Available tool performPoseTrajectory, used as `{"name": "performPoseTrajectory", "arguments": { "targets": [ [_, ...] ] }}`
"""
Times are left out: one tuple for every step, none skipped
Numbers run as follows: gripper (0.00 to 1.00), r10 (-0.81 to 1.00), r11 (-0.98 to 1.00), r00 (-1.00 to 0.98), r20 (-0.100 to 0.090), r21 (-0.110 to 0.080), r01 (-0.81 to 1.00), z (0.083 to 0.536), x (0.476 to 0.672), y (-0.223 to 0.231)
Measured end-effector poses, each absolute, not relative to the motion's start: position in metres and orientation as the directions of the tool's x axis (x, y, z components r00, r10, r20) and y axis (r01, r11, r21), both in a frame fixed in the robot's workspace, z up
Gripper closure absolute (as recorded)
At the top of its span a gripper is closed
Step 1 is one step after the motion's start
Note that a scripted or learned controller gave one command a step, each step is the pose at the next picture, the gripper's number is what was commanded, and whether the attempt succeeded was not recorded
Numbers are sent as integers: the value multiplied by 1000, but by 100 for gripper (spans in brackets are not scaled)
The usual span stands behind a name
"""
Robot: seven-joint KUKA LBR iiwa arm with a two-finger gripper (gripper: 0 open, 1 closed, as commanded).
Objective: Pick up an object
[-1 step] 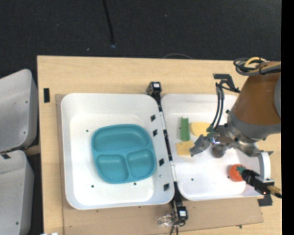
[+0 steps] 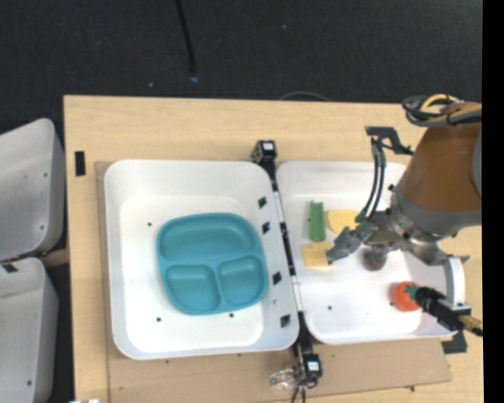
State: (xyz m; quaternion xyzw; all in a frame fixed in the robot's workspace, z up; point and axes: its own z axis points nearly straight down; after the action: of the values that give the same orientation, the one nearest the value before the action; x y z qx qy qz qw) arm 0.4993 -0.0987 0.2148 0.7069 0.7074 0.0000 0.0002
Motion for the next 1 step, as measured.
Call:
{"name": "performPoseTrajectory", "arguments": {
  "targets": [
    [0, 1000, -1, 1, 0, -5, 1000, 152, 496, -101]
  ]
}}
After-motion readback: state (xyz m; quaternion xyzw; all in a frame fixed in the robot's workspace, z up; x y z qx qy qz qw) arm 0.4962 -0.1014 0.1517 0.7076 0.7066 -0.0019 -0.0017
